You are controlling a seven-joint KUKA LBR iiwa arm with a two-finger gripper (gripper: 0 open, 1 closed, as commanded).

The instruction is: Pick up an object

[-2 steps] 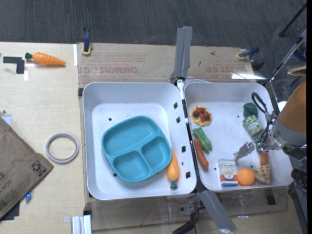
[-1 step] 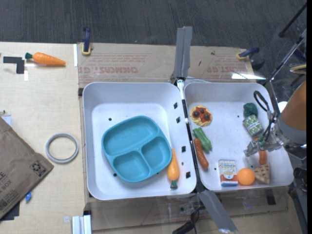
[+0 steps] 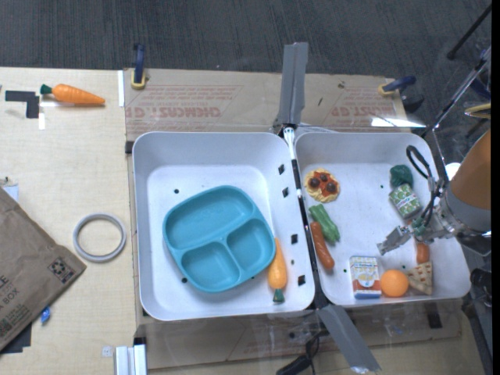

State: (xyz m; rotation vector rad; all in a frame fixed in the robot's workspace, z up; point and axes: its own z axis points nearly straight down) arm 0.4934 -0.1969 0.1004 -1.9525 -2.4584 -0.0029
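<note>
Orange band [image 3: 476, 180] above the wrist, grey metal tool [image 3: 410, 233], dark cabling

A small orange-red toy piece [image 3: 423, 252] is lying in the right bin [image 3: 359, 162], near its right wall, just above a cheese-like wedge [image 3: 421, 278] and beside an orange ball [image 3: 395, 283].

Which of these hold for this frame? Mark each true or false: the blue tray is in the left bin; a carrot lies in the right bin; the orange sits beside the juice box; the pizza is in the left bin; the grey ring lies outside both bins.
1. The blue tray is in the left bin. True.
2. A carrot lies in the right bin. False: it lies in the left bin, beside the tray.
3. The orange sits beside the juice box. True.
4. The pizza is in the left bin. False: it is in the right bin.
5. The grey ring lies outside both bins. True.
</note>
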